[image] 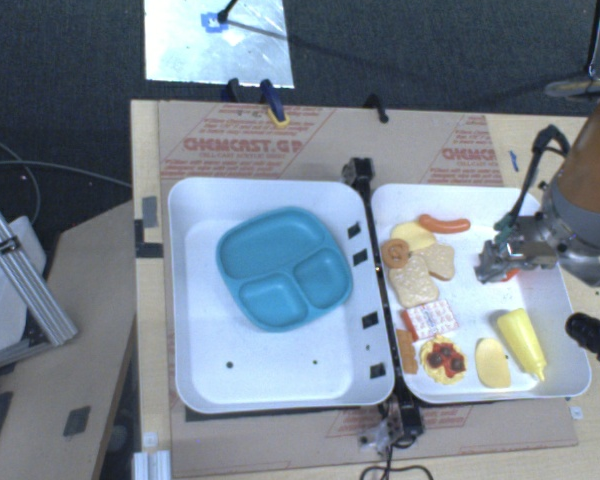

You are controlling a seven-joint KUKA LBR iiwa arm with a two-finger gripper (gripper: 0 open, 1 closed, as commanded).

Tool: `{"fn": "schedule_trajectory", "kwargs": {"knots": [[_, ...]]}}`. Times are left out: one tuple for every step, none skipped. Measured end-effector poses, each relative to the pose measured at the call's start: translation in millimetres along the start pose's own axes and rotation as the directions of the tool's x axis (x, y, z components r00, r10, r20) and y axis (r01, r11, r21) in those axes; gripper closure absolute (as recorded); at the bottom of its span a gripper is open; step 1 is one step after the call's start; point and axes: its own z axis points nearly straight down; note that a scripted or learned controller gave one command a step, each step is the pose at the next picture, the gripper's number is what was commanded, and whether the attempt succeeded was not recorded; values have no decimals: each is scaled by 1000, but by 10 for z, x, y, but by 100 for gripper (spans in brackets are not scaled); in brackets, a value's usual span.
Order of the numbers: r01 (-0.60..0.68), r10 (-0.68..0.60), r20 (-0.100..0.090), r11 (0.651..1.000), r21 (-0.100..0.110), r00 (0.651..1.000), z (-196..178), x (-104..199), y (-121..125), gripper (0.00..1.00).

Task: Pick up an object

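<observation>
two shallow white bins sit side by side on the desk. the left bin carries a blue divided plate with three compartments, lying slightly toward the bin's far half. the right bin carries a scatter of toy food: an orange sausage near the far wall; a pale yellow piece just below it; a round brown cookie touching that piece; tan cracker-like pieces beside the cookie; a red-and-white packet lower down; a small pizza-like disc with red and dark spots near the front wall; a pale yellow slice just to its right; and a yellow bottle-shaped item lying tilted near the right front corner. the arm comes in from the right edge, and its claw hangs low over the right half of the right bin, above bare floor, apart from the food. whether the claw is open or closed cannot be told from here, and nothing is seen in it.
</observation>
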Motion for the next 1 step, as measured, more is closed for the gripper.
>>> {"fn": "schedule_trajectory", "kwargs": {"knots": [[-3, 3, -1, 1000, 8, 1000, 271, 582, 40, 100]]}}
